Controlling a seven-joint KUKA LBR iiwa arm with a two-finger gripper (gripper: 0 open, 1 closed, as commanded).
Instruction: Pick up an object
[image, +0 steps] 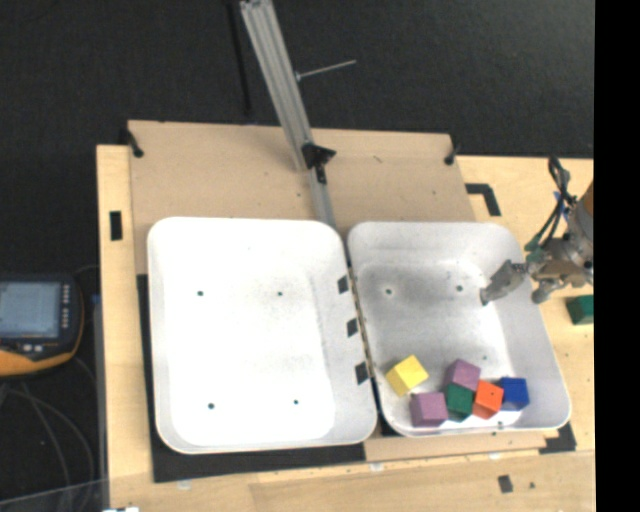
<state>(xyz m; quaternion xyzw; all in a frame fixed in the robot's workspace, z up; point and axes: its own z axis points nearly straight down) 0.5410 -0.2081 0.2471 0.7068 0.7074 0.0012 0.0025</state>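
1. Camera view looks down on our bench, which carries two white bins side by side: the left bin and the right bin.
2. We see our gripper at the right bin's right edge, over its upper right part, with the wrist and its cables reaching in from the right.
3. Its two fingers stand spread apart, one grey finger pointing left over the bin floor, the other near the rim; we see nothing between them.
4. The blocks lie clustered along the right bin's bottom edge, well apart from the gripper.
5. The yellow block sits leftmost, a little above the others and apart from them.
6. A purple block lies near the bottom rim, just beside the green block.
7. A second purple block sits above the green one, touching it or nearly so; we cannot tell which.
8. The orange block lies right of the green block, and the blue block right of the orange, close to the bin's bottom right corner.
9. A green item rests on the bench beyond the bin's right edge, partly cut off.
10. A grey rail slants down from the top to the gap between the bins.
11. A handheld screen sits left of the bench.
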